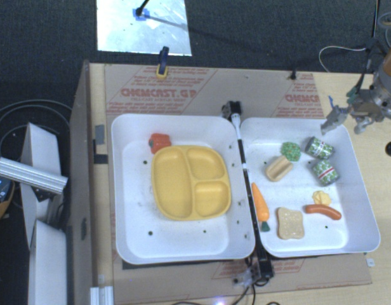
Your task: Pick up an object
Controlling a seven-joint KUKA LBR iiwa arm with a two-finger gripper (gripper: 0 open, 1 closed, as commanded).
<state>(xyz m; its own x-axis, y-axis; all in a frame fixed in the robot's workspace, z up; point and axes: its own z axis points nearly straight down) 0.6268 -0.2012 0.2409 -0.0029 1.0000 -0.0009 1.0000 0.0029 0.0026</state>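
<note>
Two green cans [320, 149], one carrot [260, 202], one yellow tray [191, 182]

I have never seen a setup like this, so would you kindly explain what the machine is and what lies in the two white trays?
This is one picture, taken by a fixed camera looking down at a slant on a bench. The machine entering at the right is a robot arm; its gripper hangs open over the far rim of the right bin, holding nothing. That bin contains toy food: two green cans, a broccoli, a bread roll, a carrot, a toast slice and a sausage. The left bin holds a yellow divided plate and a red pepper.
</note>
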